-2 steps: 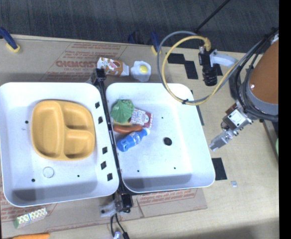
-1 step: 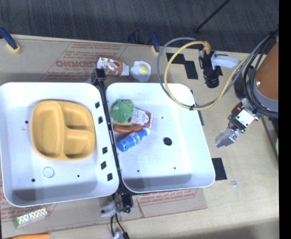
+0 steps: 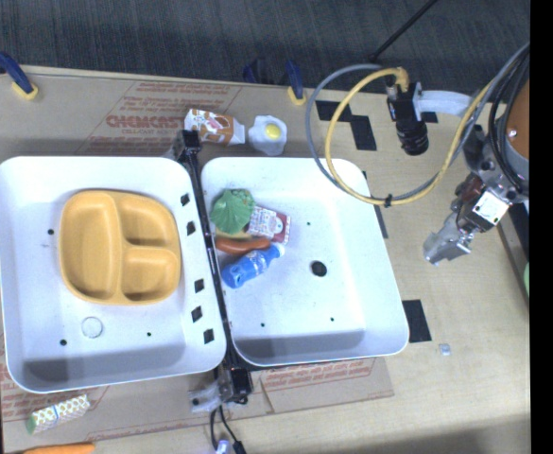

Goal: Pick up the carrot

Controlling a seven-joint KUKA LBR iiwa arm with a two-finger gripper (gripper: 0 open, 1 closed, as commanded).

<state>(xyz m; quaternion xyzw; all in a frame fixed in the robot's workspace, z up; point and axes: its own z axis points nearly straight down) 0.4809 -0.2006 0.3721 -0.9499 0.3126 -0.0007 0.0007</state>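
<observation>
Carrot [image 3: 242,245] lying in right bin [image 3: 352,282], near left wall, wedged between green leafy toy [image 3: 232,209] and red-white packet [image 3: 267,223] above, blue bottle [image 3: 250,267] touching below; likely light, stiff, smooth plastic, probably slipping under loose pinch; judging best hold across exposed orange middle

Gripper [image 3: 446,246] hovering right of bin, well apart from carrot, holding nothing; jaw spacing impossible to tell

Red print on cardboard [image 3: 134,121] under bins looking like "CHEMCAST", blurred; packet label unreadable

The two shallow white plastic bins [image 3: 352,253] look smooth and faintly glossy. The yellow divided plastic tray [image 3: 120,246] is matt. The orange carrot [image 3: 241,245] has a slight sheen. The pale wooden counter [image 3: 465,348] is matt.
</observation>
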